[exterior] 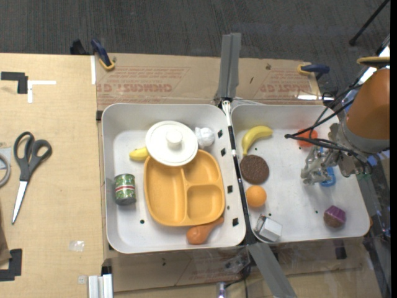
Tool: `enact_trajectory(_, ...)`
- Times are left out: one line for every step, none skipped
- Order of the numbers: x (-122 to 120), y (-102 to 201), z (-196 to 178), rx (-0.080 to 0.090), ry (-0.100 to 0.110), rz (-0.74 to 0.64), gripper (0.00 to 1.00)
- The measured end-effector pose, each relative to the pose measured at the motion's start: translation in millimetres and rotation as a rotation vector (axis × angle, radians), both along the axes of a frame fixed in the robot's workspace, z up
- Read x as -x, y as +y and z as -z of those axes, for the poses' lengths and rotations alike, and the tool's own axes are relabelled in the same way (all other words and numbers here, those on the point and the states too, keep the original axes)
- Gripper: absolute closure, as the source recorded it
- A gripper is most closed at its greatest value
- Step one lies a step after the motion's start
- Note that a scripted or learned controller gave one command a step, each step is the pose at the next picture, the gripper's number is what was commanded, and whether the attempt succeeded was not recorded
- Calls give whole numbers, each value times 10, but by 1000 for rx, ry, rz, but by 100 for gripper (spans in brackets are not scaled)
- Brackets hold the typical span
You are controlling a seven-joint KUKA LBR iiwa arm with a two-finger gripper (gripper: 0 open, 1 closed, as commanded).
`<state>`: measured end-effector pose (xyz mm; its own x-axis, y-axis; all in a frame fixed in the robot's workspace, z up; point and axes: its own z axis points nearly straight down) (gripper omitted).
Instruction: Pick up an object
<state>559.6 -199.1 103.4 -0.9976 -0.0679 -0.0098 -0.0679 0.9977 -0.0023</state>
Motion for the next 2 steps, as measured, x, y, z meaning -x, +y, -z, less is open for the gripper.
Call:
enact_trajectory(0,1,0,0,0,0,0)
enact_trajectory(-331,48,99,-2,3,132,0)
